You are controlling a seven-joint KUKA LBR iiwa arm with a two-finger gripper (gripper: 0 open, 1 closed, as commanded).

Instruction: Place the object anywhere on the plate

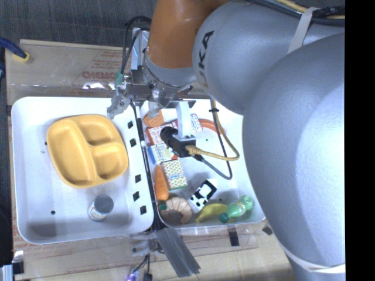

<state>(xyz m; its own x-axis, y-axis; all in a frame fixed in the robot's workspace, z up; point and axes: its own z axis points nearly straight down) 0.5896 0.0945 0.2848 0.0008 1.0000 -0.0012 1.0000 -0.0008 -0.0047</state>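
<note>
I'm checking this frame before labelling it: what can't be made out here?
- Pincer: its fingers are small and lost in clutter, so open or shut is unclear.
- Right bin: the arm covers much of it.
- Packets under the cable: print too small to read.
- Plate and can: plain.

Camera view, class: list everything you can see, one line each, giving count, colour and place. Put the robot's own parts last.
Shallow plastic bins: two, white, side by side on the bench.
Divided plastic plate: one, yellow, left bin.
Small metal can: one, silver, left bin, below the plate.
Toy carrot: one, orange, right bin.
Small carton: one, tan, right bin, beside the carrot.
Toy banana: one, yellow, right bin.
Plastic bottle: one, green, right bin.
Arm: one, grey with orange band, over the right bin.
Gripper: one, between the bins' top edges.
</note>
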